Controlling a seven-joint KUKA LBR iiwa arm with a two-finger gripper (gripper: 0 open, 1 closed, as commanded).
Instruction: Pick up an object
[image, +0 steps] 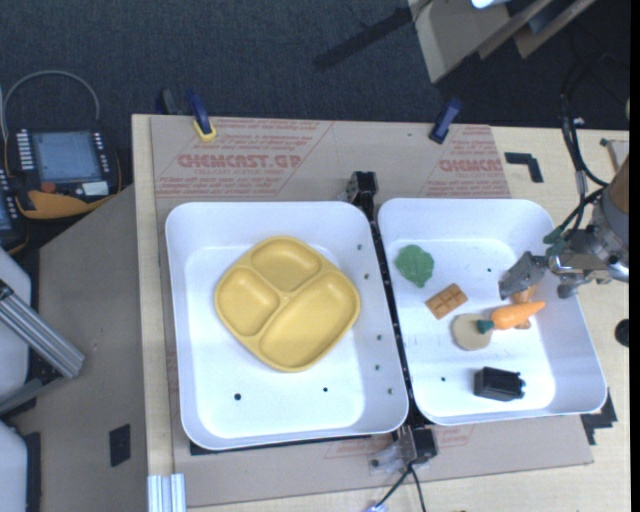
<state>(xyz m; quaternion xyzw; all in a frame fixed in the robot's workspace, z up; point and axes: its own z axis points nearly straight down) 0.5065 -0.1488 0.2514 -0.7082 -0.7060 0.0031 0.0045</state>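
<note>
The bench (330, 160) carries two white bins side by side; the left bin (200, 300) lies well to the left of the gripper and holds a yellow divided plate (288, 302), which sits flat near its middle, far from the fingers; the right bin (470, 225) is the one the gripper (545, 275) hangs over, near its right wall, the arm reaching in from the right edge of the view. The gripper's two fingers stand spread apart with nothing between them, one dark finger (520, 272) angled down to the left. Just below the gripper lies an orange carrot (517, 315), its green end pointing left and touching a tan round piece (468, 332); whether the finger touches the carrot cannot be told. To the gripper's left sits a green broccoli (415, 264); below that, between broccoli and tan piece, a small brown waffle-like block (446, 300). Farther below the gripper, near the bin's front wall, lies a black block (498, 383).
</note>
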